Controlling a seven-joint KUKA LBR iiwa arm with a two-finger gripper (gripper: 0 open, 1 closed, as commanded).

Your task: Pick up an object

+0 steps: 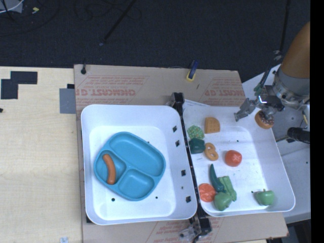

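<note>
Gripper point(254, 110) hung over the right bin's point(286, 178) far right corner, fingers spread, with a small brown round thing point(265, 119) right at them; couldn't tell if it was actually pinched. Probably lifted there to clear the other toy food

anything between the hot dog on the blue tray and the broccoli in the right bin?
In the camera view, between the hot dog and the broccoli lie the blue tray's large compartment, bare left-bin floor, and the black divider joining the bins.
</note>
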